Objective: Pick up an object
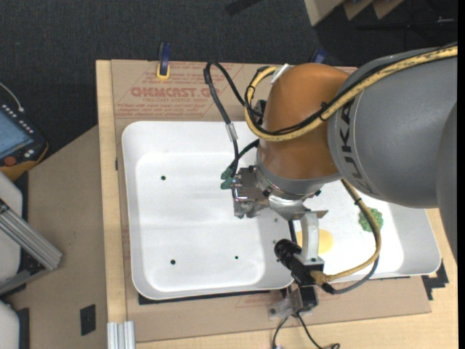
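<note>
- Over the divide between the two bins, the arm [385, 122] is hanging low. Its orange band [301, 115] is covering much of the right bin [425, 257]. The gripper [245, 199] is showing at the inner edge of the left bin [145, 217].
- Gripper state: cannot tell whether it is wide or narrow, as the wrist is hiding it from above. Nothing is showing as held.
- Candidate things are lying in the right bin. A yellow object [325, 243] is peeking out just below the wrist, with a green object [370, 221] near it. The arm is partly hiding both.
- The left bin's floor is showing a few small dark dots beside the gripper.
- Judgement: the approach step is in hand, and no grasp is being made yet. The gripper is sitting apart from both things, so the next move is calling for a shift toward the right bin, centring over the yellow object before descending.
- Writing: "CHEMCAST" is showing in red on the brown board [174, 91] behind the bins, and the line beneath is too small to read. Part of "KUKA" is reading on the grey link.
</note>
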You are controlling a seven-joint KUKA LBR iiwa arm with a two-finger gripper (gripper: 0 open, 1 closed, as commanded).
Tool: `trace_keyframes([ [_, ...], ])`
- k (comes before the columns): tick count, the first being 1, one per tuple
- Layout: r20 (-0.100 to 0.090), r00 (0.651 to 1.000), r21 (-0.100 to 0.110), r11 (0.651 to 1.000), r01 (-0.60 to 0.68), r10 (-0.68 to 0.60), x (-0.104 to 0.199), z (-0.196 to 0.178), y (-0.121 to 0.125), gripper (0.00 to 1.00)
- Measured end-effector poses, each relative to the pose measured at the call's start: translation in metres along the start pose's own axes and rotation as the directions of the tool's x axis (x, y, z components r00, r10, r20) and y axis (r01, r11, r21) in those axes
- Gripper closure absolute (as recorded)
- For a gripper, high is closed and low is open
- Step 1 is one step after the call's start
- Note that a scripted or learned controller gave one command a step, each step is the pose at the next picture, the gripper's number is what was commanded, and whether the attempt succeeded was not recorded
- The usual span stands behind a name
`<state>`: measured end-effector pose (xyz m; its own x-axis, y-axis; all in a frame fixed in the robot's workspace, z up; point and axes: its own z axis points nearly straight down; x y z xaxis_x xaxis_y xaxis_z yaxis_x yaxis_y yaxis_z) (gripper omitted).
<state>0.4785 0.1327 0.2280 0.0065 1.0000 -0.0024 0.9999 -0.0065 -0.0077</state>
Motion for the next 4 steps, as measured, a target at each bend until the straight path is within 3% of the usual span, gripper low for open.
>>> trace_keyframes([
  [1, -0.004, 1.000, -0.015, 1.000, 0.008, -0.008, 0.018, -0.053, 0.034, 1.00],
  [2, -0.005, 1.000, -0.013, 1.000, 0.009, -0.009, 0.028, -0.124, -0.001, 1.00],
  [3, 0.000, 1.000, 0.000, 1.000, -0.001, 0.001, -0.037, -0.067, 0.000, 1.00],
  [4, -0.001, 1.000, 0.000, 1.000, -0.003, 0.003, -0.152, 0.012, 0.001, 1.00],
])
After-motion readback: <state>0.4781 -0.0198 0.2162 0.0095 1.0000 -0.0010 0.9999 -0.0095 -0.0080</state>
